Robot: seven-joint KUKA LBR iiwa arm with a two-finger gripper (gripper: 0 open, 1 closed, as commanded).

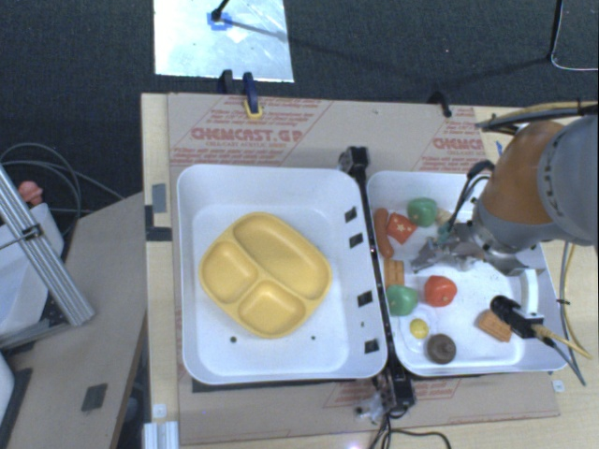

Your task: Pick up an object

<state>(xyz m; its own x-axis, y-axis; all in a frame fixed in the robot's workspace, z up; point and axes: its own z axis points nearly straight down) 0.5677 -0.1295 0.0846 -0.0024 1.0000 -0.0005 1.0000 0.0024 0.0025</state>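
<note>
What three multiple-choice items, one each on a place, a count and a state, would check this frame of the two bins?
1. Where does the yellow divided plate lie?
A. left bin
B. right bin
C. on the bench outside the bins

2. How many compartments does the plate have?
A. two
B. three
C. five

3. Where is the gripper?
A. above the plate
B. low over the right bin, among the toy foods
C. outside both bins

Answers: 1 A, the plate sits inside the left bin. 2 B, three hollows show. 3 B, it hangs near the red piece.
</note>
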